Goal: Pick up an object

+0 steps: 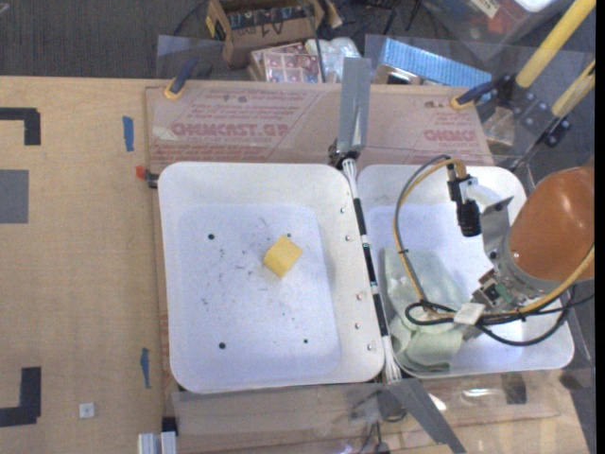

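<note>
A small yellow block [282, 255] lies alone near the middle of the left white bin [189, 206]. It sits slightly tilted on the bin floor. My gripper [423, 337] is down in the right white bin [406, 192], at its front left corner close to the divider. The pale gripper body blurs into the bin floor there, so what lies under it is hidden. The orange band of the arm [556, 227] hangs over the right side of that bin, and a yellow and black cable [402, 216] loops above the gripper. The block is well to the gripper's left, across the divider.
A grey bar [354, 112] stands at the back between the two bins. Flat cardboard [246, 126] lies behind them, with boxes and clutter [274, 26] beyond. Wooden bench top [66, 253] stretches to the left. Yellow poles [562, 26] rise at the back right.
</note>
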Motion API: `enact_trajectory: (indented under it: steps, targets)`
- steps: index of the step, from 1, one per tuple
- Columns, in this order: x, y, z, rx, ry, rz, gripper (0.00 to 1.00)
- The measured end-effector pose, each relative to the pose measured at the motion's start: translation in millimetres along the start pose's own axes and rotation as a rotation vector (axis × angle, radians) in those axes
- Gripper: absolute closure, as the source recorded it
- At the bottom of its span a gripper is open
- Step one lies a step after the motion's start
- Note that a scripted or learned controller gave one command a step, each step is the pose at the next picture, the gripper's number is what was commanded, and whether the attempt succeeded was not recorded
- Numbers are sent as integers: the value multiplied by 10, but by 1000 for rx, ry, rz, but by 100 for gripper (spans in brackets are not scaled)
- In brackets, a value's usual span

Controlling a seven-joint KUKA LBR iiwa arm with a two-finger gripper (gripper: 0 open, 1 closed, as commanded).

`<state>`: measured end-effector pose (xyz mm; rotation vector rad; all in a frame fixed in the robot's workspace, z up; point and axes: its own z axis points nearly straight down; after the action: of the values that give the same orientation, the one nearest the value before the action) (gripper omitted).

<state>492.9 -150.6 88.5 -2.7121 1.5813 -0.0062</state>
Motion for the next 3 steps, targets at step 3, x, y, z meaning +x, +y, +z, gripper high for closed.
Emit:
enact_trajectory:
  steps: [3]
  targets:
    - [89, -191, -180, -1, -6, -378, 100]
